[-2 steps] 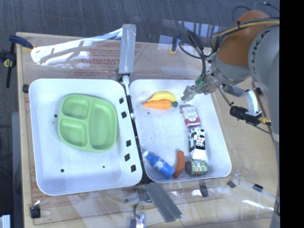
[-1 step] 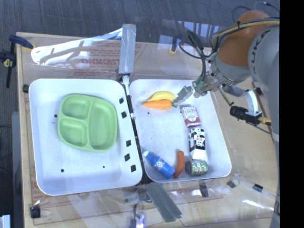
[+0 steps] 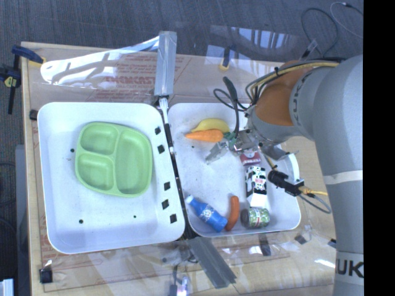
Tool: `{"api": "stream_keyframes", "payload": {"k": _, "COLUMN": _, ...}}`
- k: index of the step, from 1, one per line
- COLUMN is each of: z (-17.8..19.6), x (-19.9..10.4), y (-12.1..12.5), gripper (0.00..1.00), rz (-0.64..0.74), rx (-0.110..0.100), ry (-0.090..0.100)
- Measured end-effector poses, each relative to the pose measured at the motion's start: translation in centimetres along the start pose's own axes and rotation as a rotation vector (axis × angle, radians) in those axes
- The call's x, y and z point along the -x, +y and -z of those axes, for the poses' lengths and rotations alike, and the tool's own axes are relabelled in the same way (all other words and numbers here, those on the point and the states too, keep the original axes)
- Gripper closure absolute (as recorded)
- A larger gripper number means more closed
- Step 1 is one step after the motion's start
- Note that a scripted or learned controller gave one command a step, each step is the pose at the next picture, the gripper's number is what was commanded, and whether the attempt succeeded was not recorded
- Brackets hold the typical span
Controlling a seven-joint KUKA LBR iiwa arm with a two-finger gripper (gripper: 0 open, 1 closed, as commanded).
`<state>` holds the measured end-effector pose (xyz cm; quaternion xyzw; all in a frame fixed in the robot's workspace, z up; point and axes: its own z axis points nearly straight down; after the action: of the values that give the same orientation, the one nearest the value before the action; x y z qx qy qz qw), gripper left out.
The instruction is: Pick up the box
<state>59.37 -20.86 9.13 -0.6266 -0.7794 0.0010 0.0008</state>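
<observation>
The gripper (image 3: 217, 153) hangs low in the right bin (image 3: 191, 119), just below the carrot (image 3: 204, 136) and banana (image 3: 211, 125); whether it is open or closed, I cannot tell. The box (image 3: 257, 186), cow-patterned, lies near the bin's right wall, above a green can (image 3: 255, 217). A green tray (image 3: 115, 159) sits in the left bin (image 3: 55, 214).

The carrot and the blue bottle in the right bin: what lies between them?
In the camera view, only bare white bin floor lies between the carrot and the blue bottle; the tool sits just right of that line.
</observation>
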Motion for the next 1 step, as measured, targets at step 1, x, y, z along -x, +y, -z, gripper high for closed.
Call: {"api": "stream_keyframes", "payload": {"k": 1, "z": 1.03, "x": -0.03, "y": 0.06, "gripper": 1.00, "rz": 0.004, "rx": -0.001, "ry": -0.001}}
